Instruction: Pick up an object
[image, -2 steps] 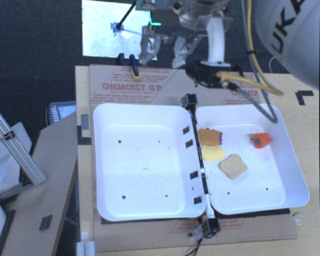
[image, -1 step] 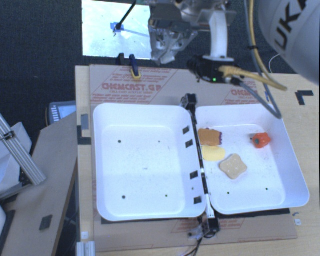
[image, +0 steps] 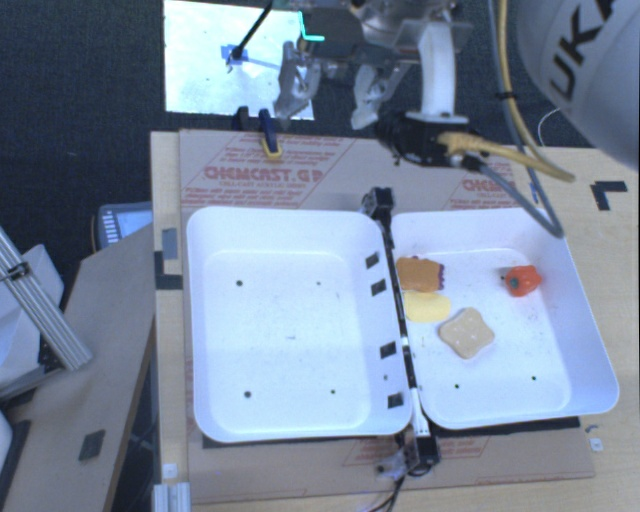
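Jaws high above the bins, four items in the right bin.

The left bin (image: 290, 330) sits on the surface (image: 130, 300). Behind it the jaws (image: 333, 88) hang spread apart, gripping nothing. In the right bin (image: 560, 370), near the divider, lie an orange-brown piece (image: 419, 273), a yellow slice (image: 427, 308) and a tan toast-shaped piece (image: 466, 333); a small red-orange object (image: 520, 280) lies apart, further right.

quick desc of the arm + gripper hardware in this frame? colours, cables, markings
The gripper has two pale metallic fingers under a silver-grey body. Beside it stands a white cylindrical part on a black fitting. A yellow cable and a grey cable trail from it. The arm is light grey with dark lettering.
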